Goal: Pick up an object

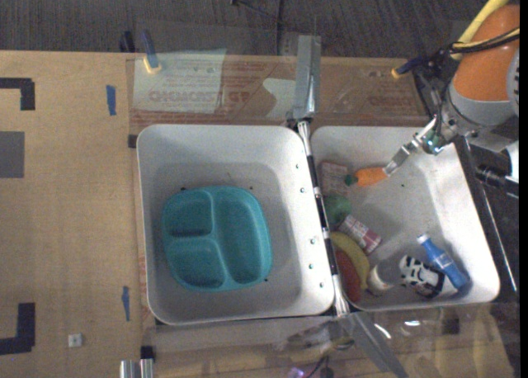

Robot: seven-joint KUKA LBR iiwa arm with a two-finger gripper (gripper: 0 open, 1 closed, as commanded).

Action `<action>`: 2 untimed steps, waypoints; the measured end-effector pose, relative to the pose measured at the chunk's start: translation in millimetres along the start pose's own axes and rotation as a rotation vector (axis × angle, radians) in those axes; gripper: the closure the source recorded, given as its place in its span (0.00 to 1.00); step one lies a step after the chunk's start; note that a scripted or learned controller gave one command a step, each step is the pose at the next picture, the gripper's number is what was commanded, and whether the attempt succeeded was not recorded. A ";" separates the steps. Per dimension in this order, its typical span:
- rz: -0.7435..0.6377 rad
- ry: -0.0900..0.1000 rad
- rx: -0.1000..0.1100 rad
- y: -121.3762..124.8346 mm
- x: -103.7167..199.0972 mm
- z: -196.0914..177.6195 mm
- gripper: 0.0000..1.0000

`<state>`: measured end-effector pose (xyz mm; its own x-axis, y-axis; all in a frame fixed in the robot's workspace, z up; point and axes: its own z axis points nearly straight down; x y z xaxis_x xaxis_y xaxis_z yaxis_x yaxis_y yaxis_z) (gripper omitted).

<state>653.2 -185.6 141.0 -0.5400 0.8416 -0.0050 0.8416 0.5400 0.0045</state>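
A: Arm's in from the right, orange band up top, and the gripper (394,167) is down over the right bin (483,244), near its back wall.

B: And look what's at the tip: that little orange object (370,176), carrot-shaped, lying right at the end of the fingers, just to their left.

A: Is it held?

B: Can't call it. The object touches or nearly touches the tip, but whether it's actually in the grip, and how the gripper is set, I cannot tell from this angle.

A: Rest of the right bin is busy. A pale packet (333,174) at the back left, a green item (336,206) below it, a pink-and-white tube (360,233) toward the middle.

B: Front edge too: a banana (346,246) against a red fruit (353,276), a black-and-white toy (421,273), and a blue bottle (443,262) just beside it. All well apart from the gripper.

A: Left bin (157,153)?

B: A teal divided plate (216,238), lying flat, three compartments.
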 end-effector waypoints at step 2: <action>0.367 0.004 0.005 20.5 50.3 -4.8 0.00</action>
<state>643.2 -132.1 145.6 -0.2023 0.9793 -0.0002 0.9793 0.2023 0.0008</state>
